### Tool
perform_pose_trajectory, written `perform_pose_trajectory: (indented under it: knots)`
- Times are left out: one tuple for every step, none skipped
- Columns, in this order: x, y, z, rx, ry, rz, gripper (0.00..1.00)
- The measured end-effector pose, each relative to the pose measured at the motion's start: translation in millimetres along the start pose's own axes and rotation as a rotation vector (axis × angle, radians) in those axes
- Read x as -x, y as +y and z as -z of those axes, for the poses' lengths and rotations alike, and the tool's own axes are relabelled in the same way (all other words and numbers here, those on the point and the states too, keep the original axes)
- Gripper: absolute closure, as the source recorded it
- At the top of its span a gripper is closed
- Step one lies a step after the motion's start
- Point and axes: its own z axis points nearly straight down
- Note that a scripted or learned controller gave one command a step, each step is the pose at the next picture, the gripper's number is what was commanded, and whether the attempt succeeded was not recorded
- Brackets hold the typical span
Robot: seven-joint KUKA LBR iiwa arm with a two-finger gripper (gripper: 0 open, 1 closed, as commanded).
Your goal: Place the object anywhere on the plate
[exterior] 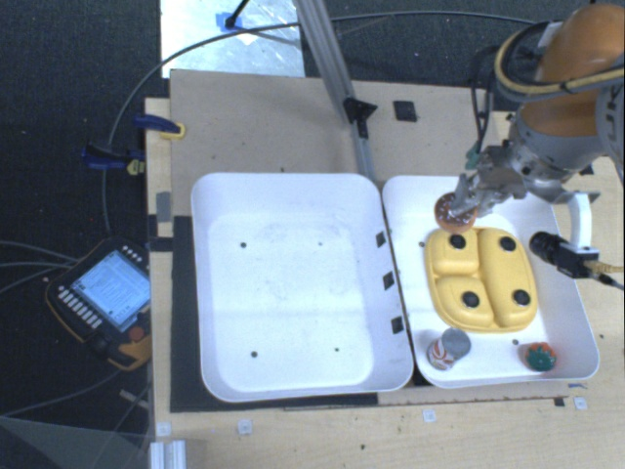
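A yellow plate [482,279] with three compartments lies in the right bin [576,330]. A small brown round object [454,213] with pink specks hangs at the plate's far left corner, partly over its rim. My gripper [467,201] reaches down from the right and is shut on this object, whose top is hidden between the fingertips. The grey arm with its orange band [576,52] rises to the upper right.
A grey and red object [448,348] lies at the right bin's near left corner. A green and orange one [539,357] lies near its front right. A black part [559,250] juts in beside the plate's right edge. The left bin [210,262] adjoins.
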Motion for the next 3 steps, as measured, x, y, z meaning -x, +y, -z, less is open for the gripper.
perform_pose_trajectory:
  knots:
    - [-47.0, -1.2, -2.9, -0.001, -0.001, -0.001, 1.00]
    - [-91.0, 7.8, -6.0, 0.000, 0.000, -0.001, 1.00]
    - [-135.9, 6.2, -19.1, -0.002, 0.000, -0.001, 1.00]
